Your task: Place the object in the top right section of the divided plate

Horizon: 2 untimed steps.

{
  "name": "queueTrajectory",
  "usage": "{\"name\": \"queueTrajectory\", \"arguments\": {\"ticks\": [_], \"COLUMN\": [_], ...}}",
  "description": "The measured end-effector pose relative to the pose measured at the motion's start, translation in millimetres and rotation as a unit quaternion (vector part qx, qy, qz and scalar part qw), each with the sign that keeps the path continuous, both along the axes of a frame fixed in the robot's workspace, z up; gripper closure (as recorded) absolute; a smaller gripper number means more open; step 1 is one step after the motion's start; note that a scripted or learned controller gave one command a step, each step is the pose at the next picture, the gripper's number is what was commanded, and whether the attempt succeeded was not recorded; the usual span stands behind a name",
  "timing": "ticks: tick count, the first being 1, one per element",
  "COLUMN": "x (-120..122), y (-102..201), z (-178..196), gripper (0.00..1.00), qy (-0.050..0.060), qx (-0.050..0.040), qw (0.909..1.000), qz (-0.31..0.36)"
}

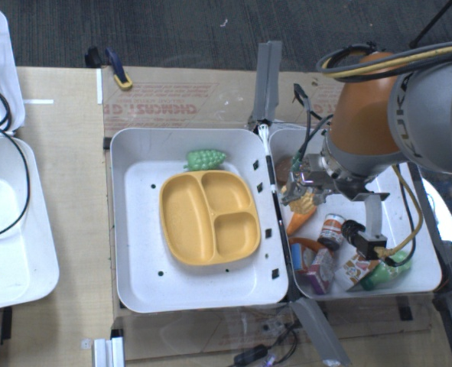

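A grey robot arm with an orange band reaches over the right-hand shallow white bin, its two-finger gripper low above a jumble of small items, among them a small brown-capped bottle. In the left-hand white bin lies a yellow three-section divided plate, a green knobbly toy touching its far rim

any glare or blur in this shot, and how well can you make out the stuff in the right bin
Camera view: even overhead light and soft shadows, the yellow divided plate crisp in the left bin; bright glare washes out the right bin's far right rim; the arm's orange band looks slightly soft; the cluttered items under the gripper are small and hard to identify.
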<state>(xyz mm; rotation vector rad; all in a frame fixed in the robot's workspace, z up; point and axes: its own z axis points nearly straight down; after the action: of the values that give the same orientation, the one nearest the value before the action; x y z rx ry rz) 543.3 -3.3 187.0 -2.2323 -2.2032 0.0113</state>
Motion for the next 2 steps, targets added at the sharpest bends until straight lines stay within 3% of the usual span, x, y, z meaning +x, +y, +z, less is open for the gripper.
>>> {"name": "queueTrajectory", "arguments": {"ticks": [1, 2], "x": [-21.5, -21.4], "y": [56.2, 55.6], "z": [0.9, 1.0], "gripper": [1.0, 0.0], "qy": [0.0, 0.0], "qx": [-0.0002, -0.0004], "qw": [0.9999, 0.9999], "qz": [0.016, 0.015]}}
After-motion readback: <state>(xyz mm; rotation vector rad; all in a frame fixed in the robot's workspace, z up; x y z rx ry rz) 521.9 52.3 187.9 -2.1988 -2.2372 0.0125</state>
